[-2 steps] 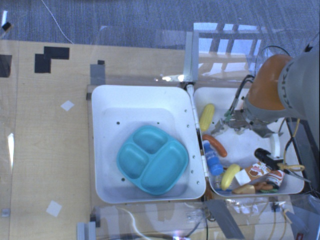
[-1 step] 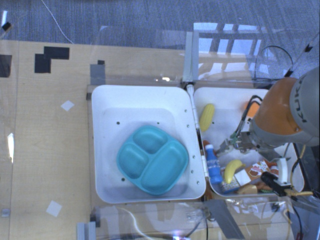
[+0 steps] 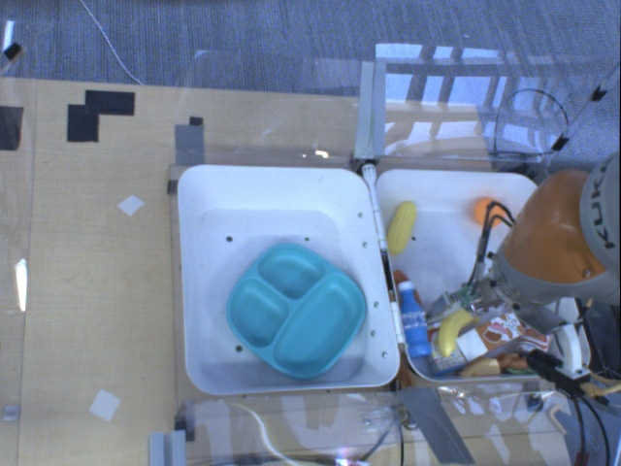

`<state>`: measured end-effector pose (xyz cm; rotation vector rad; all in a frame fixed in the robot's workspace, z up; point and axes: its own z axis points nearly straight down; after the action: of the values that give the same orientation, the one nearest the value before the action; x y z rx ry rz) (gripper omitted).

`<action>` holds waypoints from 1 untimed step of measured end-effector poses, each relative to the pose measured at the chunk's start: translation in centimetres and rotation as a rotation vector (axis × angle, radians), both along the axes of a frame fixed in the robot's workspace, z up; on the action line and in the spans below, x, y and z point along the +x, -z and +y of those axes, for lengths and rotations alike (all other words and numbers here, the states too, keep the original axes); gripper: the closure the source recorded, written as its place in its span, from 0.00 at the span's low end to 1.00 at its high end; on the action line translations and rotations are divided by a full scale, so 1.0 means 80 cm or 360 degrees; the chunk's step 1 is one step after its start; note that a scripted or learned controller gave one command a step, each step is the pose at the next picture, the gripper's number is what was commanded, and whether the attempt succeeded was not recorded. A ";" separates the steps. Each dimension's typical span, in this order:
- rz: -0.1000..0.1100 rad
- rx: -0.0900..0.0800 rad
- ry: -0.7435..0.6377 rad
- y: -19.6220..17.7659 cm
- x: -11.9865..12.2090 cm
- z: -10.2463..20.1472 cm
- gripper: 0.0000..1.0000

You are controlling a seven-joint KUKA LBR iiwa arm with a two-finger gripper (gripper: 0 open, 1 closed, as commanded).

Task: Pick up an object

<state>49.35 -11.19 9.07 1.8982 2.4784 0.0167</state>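
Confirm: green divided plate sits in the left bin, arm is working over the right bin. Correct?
Not quite. The divided plate is teal blue, not green, as the camera view shows. The rest holds: it sits in the left bin, and the arm is over the right bin.

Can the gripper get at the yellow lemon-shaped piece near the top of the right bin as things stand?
Probably yes. The yellow piece lies alone on bare white floor of the right bin, close to the divider wall, with nothing on it. The gripper is lower down over the cluttered corner.
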 end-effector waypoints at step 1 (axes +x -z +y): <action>-0.0013 -0.0001 0.0001 -0.015 0.004 0.000 1.00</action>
<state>49.65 -11.15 10.29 1.8942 2.4724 0.0235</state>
